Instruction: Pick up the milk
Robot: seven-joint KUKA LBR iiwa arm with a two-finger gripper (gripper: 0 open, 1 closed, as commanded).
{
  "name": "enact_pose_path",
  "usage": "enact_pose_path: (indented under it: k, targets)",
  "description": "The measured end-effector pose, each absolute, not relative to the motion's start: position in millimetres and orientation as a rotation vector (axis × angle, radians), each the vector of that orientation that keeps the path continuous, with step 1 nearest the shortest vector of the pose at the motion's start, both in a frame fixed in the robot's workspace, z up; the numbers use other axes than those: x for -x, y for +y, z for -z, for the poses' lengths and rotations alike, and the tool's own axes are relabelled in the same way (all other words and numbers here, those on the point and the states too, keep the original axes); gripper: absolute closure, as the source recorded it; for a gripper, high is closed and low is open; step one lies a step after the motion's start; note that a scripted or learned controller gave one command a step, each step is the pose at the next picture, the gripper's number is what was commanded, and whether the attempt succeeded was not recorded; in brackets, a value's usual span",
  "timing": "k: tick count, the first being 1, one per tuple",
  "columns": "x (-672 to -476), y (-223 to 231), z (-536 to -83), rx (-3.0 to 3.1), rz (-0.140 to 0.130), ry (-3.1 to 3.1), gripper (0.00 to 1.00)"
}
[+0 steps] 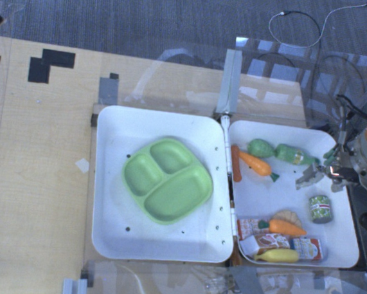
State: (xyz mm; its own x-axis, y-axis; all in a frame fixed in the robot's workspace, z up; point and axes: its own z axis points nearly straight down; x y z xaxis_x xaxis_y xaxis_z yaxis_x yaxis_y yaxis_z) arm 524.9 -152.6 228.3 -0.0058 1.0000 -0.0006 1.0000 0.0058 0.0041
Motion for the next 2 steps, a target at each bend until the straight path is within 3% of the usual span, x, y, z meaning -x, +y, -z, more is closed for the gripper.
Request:
enact_pose_path:
  k: [1, 2]
  targets:
    - [-520.6, -135.7, -191.1, -1.895, -0.004, 2.500, 0.00]
    - [-535.4, -142.8, -289.9, -2.021, -0.006, 2.396, 0.00]
